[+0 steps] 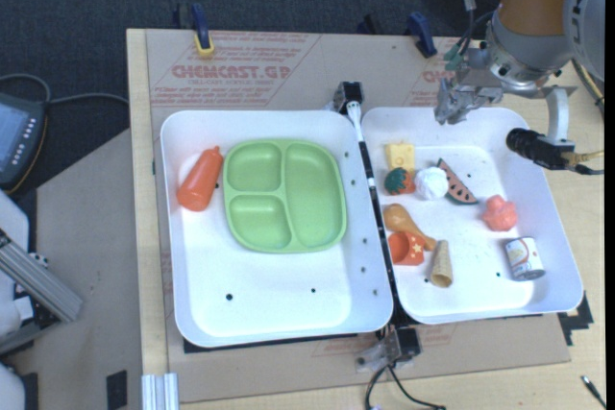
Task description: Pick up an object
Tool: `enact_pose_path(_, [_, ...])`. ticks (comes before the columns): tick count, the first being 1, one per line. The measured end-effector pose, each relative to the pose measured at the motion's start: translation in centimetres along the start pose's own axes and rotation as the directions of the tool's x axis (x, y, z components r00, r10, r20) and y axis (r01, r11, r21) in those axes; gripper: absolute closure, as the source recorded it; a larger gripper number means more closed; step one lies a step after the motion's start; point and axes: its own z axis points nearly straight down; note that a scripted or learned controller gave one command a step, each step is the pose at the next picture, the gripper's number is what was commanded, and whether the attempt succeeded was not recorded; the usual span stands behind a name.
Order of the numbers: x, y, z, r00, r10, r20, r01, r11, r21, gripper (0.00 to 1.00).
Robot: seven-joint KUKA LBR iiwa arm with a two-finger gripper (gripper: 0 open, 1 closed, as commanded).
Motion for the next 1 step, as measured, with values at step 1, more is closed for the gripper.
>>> enact_pose_path(1, [-0.96, 0.09, 1.46, 1.0, 0.006, 0.0, -0.006, 1.0, 0.009, 1.0])
